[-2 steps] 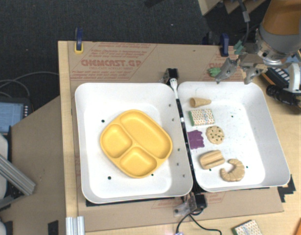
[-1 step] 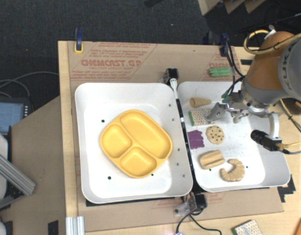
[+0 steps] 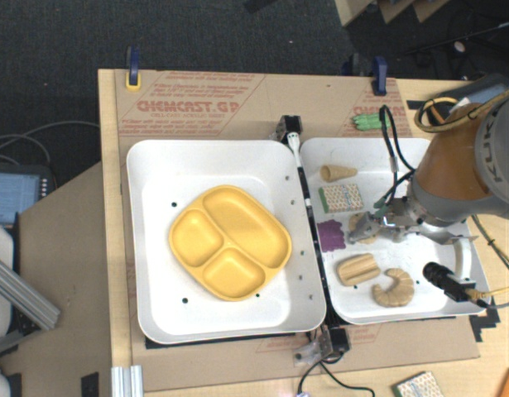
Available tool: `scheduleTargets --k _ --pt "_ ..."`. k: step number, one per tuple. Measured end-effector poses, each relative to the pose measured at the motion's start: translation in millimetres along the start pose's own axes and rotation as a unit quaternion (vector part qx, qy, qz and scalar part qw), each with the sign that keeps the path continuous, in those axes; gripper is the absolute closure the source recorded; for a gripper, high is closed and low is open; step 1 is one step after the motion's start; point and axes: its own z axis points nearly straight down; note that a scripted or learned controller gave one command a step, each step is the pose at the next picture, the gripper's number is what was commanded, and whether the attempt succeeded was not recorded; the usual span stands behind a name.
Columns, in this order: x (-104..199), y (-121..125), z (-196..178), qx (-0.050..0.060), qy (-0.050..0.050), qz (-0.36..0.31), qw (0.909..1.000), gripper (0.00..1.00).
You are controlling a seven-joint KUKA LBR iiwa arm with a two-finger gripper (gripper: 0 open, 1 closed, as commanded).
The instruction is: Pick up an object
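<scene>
- A croissant (image 3: 393, 288) and a roll (image 3: 357, 269) lie along the right bin's (image 3: 420, 311) near edge.
- The tool (image 3: 372, 224) sits low at mid-bin, at 12 o'clock from the roll; whether it is open or closed cannot be told.
- A purple piece (image 3: 330, 234) lies at its 9 o'clock.
- A patterned card (image 3: 340, 197) and a cone (image 3: 338, 172) lie farther back.
- A yellow tray (image 3: 229, 241) fills the left bin (image 3: 155, 172).

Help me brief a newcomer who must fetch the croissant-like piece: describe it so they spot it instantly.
Look in the right-hand white bin, the one the grey-and-orange arm reaches into. Along its near edge lie two tan pieces. The croissant is the curved, crescent-shaped one, right of the straight bread roll.
</scene>
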Motion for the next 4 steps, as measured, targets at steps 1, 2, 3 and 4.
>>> scheduleTargets --k 1,2,3,4 --pt "36.2 72.9 -3.4 -0.007 -0.002 -0.003 1.0 0.0" --pt "-5.3 18.6 -2.6 -0.002 -0.001 0.001 1.0 0.0" --pt "34.3 80.6 -3.5 -0.007 -0.002 -0.004 1.0 0.0" --pt "9.4 -45.5 -1.5 0.001 0.0 0.002 1.0 0.0"
